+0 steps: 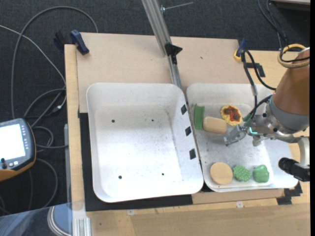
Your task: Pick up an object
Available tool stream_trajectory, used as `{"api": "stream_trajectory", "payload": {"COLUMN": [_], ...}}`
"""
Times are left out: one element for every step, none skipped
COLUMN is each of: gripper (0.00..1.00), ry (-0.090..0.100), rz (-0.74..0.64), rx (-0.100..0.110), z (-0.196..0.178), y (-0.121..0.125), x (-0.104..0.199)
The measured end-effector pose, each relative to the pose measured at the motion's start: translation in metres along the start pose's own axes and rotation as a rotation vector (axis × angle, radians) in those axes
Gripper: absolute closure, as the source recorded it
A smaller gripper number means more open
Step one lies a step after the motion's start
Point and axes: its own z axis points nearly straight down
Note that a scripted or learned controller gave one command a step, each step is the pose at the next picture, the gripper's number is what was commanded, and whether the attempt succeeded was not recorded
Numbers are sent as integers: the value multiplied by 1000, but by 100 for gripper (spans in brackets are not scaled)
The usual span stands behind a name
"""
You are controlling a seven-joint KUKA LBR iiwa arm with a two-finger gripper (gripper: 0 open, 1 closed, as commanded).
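Note:
The right bin (pixel 275 181) holds several small items. A green flat block (pixel 199 116) leans by its left wall, with a tan cylinder (pixel 214 125) beside it. A yellow and red piece (pixel 231 113) lies just right of the cylinder. Along the front lie a tan round disc (pixel 221 173), a textured green piece (pixel 241 173) and a smooth green piece (pixel 261 173). My gripper (pixel 243 136) hangs low over the middle of the right bin, just right of the tan cylinder and below the yellow and red piece. I see nothing held between its fingers.
The left bin (pixel 98 102) stands next to the right one. A metal rail (pixel 157 23) runs from the top down to the divide between the bins. Cables (pixel 253 73) hang near the arm. A handheld pendant (pixel 15 146) lies off the bench at left.

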Motion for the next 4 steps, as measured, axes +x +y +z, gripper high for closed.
{"api": "stream_trajectory", "payload": {"gripper": [0,0,0,0], "ry": [-1,1,1,0], "rz": [0,0,0,0], "rx": [-5,1,1,-2], "z": [-2,48,103,110], "y": [1,10,17,17], "x": [0,-2,-7,-7]}}
